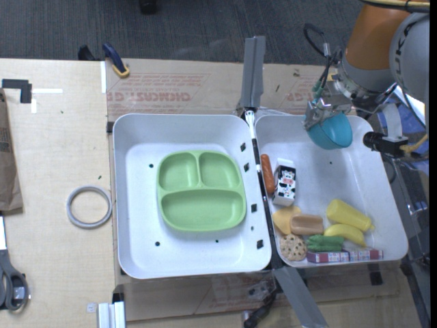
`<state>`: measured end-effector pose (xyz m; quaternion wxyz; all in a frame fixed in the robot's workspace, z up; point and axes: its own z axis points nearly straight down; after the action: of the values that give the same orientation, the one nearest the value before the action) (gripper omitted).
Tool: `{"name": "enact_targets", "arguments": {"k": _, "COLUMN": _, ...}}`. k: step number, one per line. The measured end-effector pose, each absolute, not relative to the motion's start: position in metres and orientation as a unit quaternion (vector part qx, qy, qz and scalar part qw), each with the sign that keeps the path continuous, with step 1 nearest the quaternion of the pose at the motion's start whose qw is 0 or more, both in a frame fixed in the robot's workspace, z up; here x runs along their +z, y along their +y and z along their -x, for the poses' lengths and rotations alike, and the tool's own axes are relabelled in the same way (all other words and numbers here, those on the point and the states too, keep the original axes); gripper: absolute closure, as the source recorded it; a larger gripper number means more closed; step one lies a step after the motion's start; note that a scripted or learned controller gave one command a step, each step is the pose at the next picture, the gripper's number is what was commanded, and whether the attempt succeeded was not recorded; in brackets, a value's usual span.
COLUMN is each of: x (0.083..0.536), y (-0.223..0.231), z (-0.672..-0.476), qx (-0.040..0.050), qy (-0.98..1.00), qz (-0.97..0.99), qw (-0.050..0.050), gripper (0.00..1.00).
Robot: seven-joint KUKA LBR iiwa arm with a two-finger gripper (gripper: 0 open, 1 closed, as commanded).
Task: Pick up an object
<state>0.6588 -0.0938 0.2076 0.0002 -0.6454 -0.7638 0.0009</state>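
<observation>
My gripper (pixel 319 113) hangs over the back of the right bin (pixel 382 183), below the orange wrist band. Its fingers are shut on the rim of a teal bowl (pixel 332 132), which tilts beneath them, lifted off the bin floor. Lower in the same bin lie a sausage (pixel 267 173), a small cow-print carton (pixel 285 183), two yellow pieces (pixel 349 214), a bread roll (pixel 306 224), a cookie (pixel 293 247), a green piece (pixel 324 242) and a long flat packet (pixel 343 255).
The left bin (pixel 130 183) holds a green divided plate (pixel 201 190). On the bench to the left lie a tape ring (pixel 89 206) and scissors (pixel 12 287). A metal divider post (pixel 253 70) stands behind the two bins.
</observation>
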Motion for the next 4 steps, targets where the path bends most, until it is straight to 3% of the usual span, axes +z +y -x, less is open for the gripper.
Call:
{"name": "enact_targets", "arguments": {"k": 1, "x": 0.208, "y": -0.094, "z": -0.659, "qx": 0.0007, "qy": -0.764, "qz": 0.645, "qw": 0.0, "gripper": 0.0}}
{"name": "enact_targets", "arguments": {"k": 2, "x": 0.108, "y": -0.111, "z": -0.649, "qx": 0.0007, "qy": -0.744, "qz": 0.668, "qw": 0.0, "gripper": 0.0}}
{"name": "enact_targets", "arguments": {"k": 3, "x": 0.117, "y": -0.112, "z": -0.649, "qx": 0.0012, "qy": -0.744, "qz": 0.668, "qw": 0.0, "gripper": 1.0}}
{"name": "enact_targets", "arguments": {"k": 4, "x": 0.117, "y": -0.112, "z": -0.65, "qx": 0.0011, "qy": -0.744, "qz": 0.668, "qw": 0.0, "gripper": 0.0}}
